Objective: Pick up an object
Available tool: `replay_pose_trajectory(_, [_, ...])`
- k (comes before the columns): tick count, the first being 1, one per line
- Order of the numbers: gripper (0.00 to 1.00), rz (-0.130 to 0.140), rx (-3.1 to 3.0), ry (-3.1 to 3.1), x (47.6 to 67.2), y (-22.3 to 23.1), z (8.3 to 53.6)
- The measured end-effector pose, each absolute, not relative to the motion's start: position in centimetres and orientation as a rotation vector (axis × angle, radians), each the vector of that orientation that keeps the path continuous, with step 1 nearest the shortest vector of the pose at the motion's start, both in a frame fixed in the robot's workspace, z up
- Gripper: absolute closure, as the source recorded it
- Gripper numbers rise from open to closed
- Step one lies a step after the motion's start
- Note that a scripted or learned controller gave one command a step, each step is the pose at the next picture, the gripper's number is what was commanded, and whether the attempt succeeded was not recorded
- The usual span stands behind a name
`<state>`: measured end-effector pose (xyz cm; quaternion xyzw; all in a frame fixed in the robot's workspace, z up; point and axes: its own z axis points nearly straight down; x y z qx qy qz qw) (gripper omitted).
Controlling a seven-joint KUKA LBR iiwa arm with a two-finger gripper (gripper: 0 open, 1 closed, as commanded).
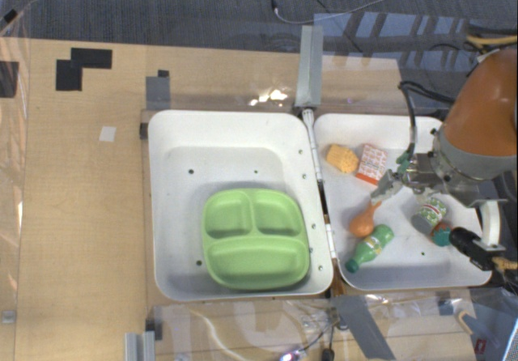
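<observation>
The fingers [389, 186] hang over the right bin [396, 270], spread apart with nothing between them; one grey tip points down-left toward the carrot; the arm [486, 125], grey with its orange band, comes in from the right and covers the bin's far right side.

Just below the fingers lies a carrot [364, 222], orange, touching the green bottle [370, 247] that lies tilted beneath it near the bin's front wall; up-left of the fingers sits a yellow waffle [342, 159], and beside it a red-and-white packet [372, 163], close to the fingertip; to the right, under the wrist, a small can [430, 214] lies on its side, with a red-and-teal bit just beside it that is too small to make out.

The left bin [178, 149] holds a green divided tray [256, 238], three compartments, resting toward the front; both bins sit side by side on the wooden tabletop [73, 214]; black tape marks [81, 66] lie at its upper left.
</observation>
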<state>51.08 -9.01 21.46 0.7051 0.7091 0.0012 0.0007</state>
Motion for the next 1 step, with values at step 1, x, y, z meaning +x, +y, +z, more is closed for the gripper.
replay_pose_trajectory(1, [0.0,0.002,1.922,2.485,50.18,-9.11,10.57])
